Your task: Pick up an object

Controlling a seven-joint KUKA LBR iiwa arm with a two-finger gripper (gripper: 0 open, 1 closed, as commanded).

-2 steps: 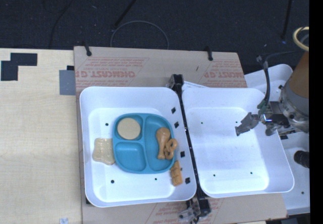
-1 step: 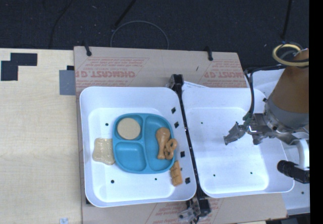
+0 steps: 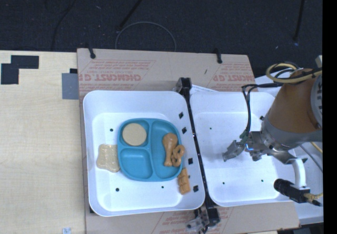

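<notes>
In the left bin (image 3: 100,196) lies a blue divided plate (image 3: 138,167). On the plate rest a round tan cookie (image 3: 134,134) and a twisted brown pretzel piece (image 3: 172,149). A pale tan toast-shaped piece (image 3: 108,157) lies against the plate's left edge. A small orange-brown chunk (image 3: 184,181) sits by the plate's lower right corner. My gripper (image 3: 233,152) hangs low over the middle of the right bin (image 3: 221,196), pointing left, away from all these things. Nothing shows between its tips.
A black divider clamp (image 3: 192,138) runs between the two bins. Cardboard (image 3: 158,72) lies under the bins at the back. The grey arm with its orange band (image 3: 295,106) covers the right bin's right side.
</notes>
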